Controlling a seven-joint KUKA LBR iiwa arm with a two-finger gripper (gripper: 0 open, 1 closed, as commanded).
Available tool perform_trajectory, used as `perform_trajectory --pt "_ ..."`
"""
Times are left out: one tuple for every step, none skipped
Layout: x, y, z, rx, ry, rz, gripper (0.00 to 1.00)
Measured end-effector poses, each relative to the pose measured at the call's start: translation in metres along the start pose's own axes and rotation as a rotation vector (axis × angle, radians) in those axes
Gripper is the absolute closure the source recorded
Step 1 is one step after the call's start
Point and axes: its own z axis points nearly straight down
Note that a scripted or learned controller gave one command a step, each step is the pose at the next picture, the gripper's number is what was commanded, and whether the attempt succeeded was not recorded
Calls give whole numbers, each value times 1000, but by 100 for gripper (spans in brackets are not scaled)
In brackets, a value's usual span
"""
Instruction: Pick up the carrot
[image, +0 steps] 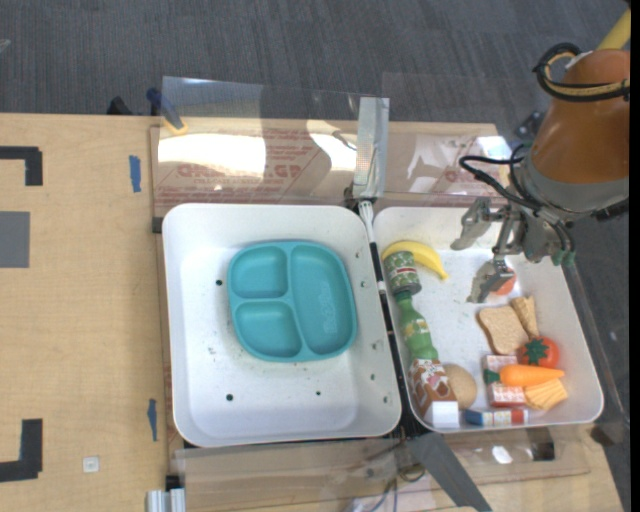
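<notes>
Carrot (529, 376) lies near the front right corner of the right bin (588, 330), beside a bread slice (502, 328). My claw (497, 262) hangs above the bin's middle, fingers spread wide, holding nothing.

Arm reaches in from right, orange band up top; tool (492, 268) hangs pointing down, fingers apart.

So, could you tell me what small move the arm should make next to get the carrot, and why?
Probably shift the claw toward the near edge of the right bin until it is above the carrot. The claw hangs over the bin's far part, while the carrot lies near the front, between a tomato and a yellow wedge.
</notes>
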Motion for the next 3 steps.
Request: perform_trajectory --pt "-18 1 -50 1 -7 366 0" --pt "-25 15 33 2 9 675 0" --pt "-14 -51 43 3 5 836 0"
